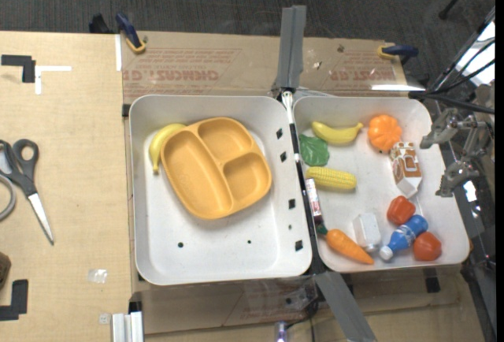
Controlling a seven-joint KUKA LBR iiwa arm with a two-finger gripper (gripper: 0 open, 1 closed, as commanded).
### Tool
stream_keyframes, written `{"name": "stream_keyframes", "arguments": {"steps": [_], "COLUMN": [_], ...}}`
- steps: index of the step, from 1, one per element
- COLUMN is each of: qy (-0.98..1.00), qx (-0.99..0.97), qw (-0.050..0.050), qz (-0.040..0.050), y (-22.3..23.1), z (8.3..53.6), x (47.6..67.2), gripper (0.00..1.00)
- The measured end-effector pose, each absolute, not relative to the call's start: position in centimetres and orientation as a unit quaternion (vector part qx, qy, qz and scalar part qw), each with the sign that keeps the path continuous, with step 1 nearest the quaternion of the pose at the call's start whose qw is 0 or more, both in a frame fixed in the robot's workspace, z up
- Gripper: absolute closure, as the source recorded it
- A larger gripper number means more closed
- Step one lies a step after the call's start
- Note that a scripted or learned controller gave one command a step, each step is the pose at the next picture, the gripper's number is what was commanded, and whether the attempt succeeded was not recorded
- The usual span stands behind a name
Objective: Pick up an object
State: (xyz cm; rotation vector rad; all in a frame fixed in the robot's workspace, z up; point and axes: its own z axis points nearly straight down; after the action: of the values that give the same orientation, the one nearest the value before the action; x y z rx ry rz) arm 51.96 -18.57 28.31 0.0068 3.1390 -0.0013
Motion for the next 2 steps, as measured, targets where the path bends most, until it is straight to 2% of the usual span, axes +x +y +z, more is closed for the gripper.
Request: {"name": "stream_keyframes", "arguments": {"steps": [1, 2], "qy": [0.999, 0.998], "qx": [0.04, 0.057], "qw": [0.001, 0.002], "qz": [-0.0003, -0.0005], "y": [-20.1, -22.1], "z": [17.7, 9.3], "x": [55.5, 58.2], "gripper": [0.0, 0.0]}}
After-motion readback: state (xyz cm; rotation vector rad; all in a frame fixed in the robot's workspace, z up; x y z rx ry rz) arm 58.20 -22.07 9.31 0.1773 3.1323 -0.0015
